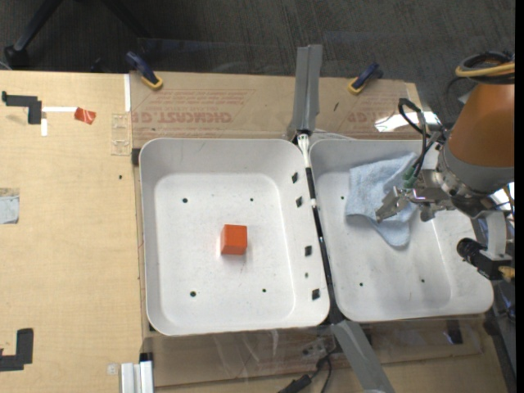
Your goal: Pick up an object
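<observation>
Cloth [378, 191] bunched beneath fingers [391, 206], their open-or-closed state impossible to tell.

Two white bins are seen, the left bin [164, 219] speckled with faint dark flecks and marked by small black dots, the right bin [426, 285] likewise white and lightly flecked. An orange-red block [234, 240] is shown in the left bin, and a pale blue cloth [378, 191] in the right. The arm [483, 129] is coloured orange above a grey wrist, and the gripper [401, 201] is metallic grey. The bench [57, 244] is light tan, with brown cardboard [221, 105] printed in faded red letters. Blue-and-yellow clamps [143, 70] are seen against a dark grey floor [246, 15].
</observation>
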`<action>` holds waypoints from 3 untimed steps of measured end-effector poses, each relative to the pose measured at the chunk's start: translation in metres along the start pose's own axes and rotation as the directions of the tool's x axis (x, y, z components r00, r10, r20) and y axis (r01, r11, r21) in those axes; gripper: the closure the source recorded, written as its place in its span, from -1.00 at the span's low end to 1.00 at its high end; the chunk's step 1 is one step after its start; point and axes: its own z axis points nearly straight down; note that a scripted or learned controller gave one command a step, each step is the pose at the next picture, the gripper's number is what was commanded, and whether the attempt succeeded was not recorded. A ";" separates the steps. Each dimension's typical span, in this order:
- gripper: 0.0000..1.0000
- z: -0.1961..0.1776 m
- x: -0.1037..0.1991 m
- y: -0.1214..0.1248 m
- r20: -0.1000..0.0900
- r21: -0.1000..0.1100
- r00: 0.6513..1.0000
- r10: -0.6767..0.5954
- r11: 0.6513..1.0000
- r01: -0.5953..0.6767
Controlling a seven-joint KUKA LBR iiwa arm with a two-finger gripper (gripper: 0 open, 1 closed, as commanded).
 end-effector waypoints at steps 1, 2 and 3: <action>-1.00 0.100 -0.036 0.010 0.000 -0.003 1.000 -0.014 1.000 0.014; -1.00 0.100 -0.013 0.065 0.000 -0.003 0.987 -0.159 0.987 0.159; 1.00 0.092 -0.014 0.064 0.000 -0.001 0.988 -0.155 0.988 0.155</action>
